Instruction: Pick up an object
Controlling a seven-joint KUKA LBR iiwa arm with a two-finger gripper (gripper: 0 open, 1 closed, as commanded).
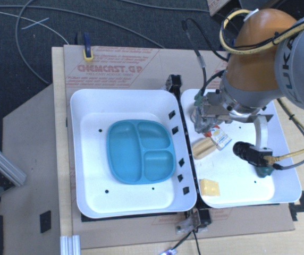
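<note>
Nothing lifted yet: your gripper (209, 122) sits low in the right bin (279, 193), over the tan cylinder (203, 148); finger spread — cannot tell. Grasp remains.

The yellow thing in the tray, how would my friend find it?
Look at the right-hand white bin, the one the grey and orange arm hangs over. Near its front left corner lies a small flat yellow square. The tan bread-like piece behind it is longer, rounded and browner.
</note>
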